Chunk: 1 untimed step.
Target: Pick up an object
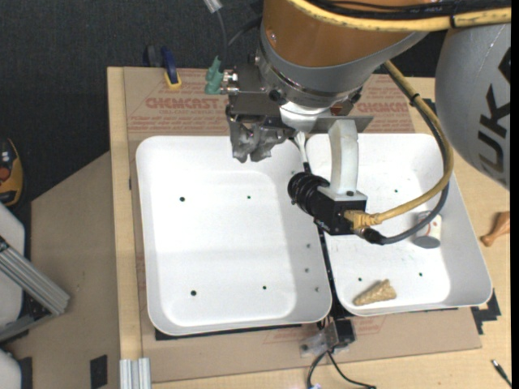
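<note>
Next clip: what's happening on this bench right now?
A KUKA arm reaches in over two shallow white bins, its gripper hanging above the far edge of the left bin. Nothing shows between its fingers. In the right bin, a small tan wedge-shaped object lies near the front edge, well away from the gripper, and another small item sits by the right side, partly hidden by a hose. So no pick is visibly made yet.
</note>
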### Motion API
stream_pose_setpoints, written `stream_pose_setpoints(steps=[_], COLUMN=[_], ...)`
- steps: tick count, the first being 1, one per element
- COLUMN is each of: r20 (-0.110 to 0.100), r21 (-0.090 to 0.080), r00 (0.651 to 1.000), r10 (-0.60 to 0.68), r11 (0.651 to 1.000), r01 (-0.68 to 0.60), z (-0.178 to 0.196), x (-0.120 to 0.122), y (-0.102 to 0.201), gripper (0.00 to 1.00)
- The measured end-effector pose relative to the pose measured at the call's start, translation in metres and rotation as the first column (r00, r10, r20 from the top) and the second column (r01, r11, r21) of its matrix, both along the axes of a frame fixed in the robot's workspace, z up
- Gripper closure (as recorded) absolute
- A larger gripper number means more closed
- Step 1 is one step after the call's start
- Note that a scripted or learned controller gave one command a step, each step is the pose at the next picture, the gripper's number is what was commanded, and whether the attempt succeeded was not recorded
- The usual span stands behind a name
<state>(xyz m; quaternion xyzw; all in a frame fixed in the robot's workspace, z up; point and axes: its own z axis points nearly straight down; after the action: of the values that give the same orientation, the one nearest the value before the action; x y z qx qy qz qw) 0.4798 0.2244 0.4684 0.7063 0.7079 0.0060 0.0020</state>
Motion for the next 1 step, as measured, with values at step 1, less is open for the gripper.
stream_pose_setpoints(steps=[1], r20=[-0.025], r21=[-0.012], r00=[1.0], r10=[-0.004], r11=[1.0], r01=[0.004], z=[-0.1189], x=[-0.0023], y=[-0.0003], gripper=[1.0])
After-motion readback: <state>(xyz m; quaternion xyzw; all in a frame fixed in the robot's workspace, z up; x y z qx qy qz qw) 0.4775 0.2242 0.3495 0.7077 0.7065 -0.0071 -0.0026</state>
